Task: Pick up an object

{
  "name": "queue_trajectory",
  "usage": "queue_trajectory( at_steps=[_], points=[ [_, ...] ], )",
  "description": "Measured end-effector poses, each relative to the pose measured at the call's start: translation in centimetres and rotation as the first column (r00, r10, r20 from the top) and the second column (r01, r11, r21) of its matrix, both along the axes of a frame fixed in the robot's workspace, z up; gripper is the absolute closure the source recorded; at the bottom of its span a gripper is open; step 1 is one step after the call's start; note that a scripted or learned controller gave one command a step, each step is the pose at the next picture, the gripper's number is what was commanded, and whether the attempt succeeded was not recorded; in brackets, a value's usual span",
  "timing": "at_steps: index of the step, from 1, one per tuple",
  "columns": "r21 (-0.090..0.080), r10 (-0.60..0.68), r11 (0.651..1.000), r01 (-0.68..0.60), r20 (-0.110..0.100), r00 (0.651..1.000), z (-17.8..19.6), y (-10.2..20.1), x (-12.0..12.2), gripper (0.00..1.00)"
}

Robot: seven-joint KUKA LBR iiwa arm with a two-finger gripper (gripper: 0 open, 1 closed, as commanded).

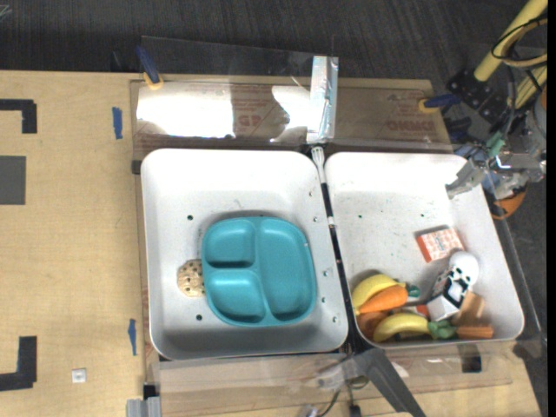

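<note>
Toys crowd the right bin's near corner; pincer at its right rim, grip state unclear.

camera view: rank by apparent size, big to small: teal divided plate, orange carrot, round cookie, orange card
1. teal divided plate, by far the largest.
2. orange carrot, long and narrow.
3. orange card and round cookie: they look about alike, so I won't rank them; the plate's edge also hides part of the cookie.
</note>
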State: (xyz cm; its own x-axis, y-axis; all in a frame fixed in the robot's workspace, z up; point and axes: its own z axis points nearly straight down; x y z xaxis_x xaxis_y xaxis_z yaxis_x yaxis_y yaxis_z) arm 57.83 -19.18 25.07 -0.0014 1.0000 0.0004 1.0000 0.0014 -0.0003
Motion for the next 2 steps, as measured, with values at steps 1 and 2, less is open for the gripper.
queue_trajectory(
  at_steps=[1, 2],
  points=[
    [0.008, 0.108, 0.994, -0.108, 0.007, 0.994, -15.4, -1.7, -4.0, 0.00],
    [0.002, 0.445, 0.895, -0.445, 0.008, 0.895, -16.3, -2.4, 0.1, 0.00]
  ],
)
